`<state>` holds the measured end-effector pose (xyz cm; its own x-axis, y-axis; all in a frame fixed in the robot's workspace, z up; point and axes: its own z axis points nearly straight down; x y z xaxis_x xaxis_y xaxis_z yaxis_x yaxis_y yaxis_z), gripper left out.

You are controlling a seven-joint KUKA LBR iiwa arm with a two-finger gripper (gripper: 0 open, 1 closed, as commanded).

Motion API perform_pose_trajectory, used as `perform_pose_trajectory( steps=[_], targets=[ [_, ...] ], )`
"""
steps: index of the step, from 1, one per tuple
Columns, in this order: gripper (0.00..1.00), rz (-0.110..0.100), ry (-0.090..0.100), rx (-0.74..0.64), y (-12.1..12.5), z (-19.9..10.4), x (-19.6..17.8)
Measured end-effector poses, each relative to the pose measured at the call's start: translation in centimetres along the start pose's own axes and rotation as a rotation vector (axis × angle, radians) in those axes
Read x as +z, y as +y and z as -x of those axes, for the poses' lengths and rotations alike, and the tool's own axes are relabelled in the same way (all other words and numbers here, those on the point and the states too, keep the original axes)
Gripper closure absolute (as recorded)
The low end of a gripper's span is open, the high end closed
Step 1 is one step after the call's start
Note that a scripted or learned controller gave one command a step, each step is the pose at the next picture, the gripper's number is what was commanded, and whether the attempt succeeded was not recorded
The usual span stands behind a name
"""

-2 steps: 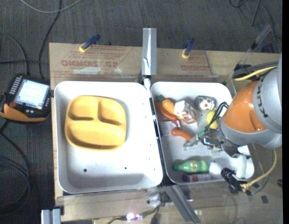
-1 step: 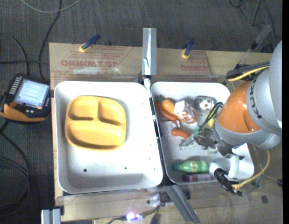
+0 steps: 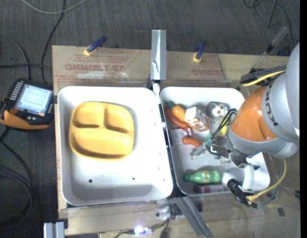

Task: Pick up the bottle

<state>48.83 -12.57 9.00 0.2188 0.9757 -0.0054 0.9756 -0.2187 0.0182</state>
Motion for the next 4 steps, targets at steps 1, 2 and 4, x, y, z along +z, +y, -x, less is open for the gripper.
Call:
perform_pose_trajectory(
  steps=[1, 2, 4],
  targets=[
    [0.0, 0.001, 0.001, 0.131, -0.1, -0.9, 0.0],
    [0.0, -0.023, -0.004, 0.523, 0.4, 3.3, -4.0],
    [0.0, -0.023, -0.006, 0.794, -1.2, -3.0, -1.2]
  ],
)
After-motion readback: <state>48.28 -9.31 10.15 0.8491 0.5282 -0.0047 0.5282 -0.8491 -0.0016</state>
